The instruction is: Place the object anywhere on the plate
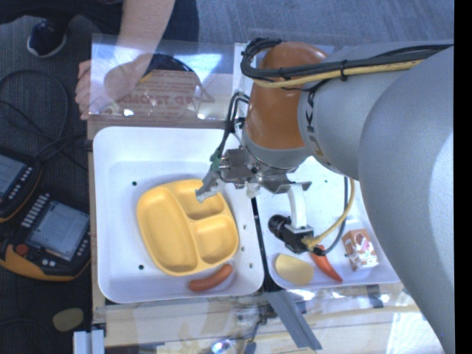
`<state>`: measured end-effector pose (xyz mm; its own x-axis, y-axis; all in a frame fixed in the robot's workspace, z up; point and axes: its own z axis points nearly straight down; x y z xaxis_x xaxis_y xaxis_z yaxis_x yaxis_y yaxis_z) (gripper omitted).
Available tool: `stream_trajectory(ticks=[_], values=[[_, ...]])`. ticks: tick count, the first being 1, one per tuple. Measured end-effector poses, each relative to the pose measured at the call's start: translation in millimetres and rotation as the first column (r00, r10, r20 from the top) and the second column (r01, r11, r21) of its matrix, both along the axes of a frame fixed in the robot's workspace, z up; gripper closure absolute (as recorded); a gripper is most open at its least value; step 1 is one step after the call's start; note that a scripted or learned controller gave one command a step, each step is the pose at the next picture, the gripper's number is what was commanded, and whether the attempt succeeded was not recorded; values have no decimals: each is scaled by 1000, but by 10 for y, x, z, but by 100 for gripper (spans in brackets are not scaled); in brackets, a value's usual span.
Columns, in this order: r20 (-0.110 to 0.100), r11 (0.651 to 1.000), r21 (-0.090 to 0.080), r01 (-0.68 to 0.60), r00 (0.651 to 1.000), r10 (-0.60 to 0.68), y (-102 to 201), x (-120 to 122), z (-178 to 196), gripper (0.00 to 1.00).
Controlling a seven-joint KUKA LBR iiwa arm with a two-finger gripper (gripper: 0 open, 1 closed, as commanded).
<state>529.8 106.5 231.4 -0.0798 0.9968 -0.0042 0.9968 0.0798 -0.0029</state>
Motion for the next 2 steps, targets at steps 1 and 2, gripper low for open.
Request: stream_trajectory(ticks=[1, 2], values=[[-3, 1000, -3, -1, 1000, 1, -2, 0, 81, 100], [1, 978, 0, 206, 978, -206, -489, -461, 785, 100]])
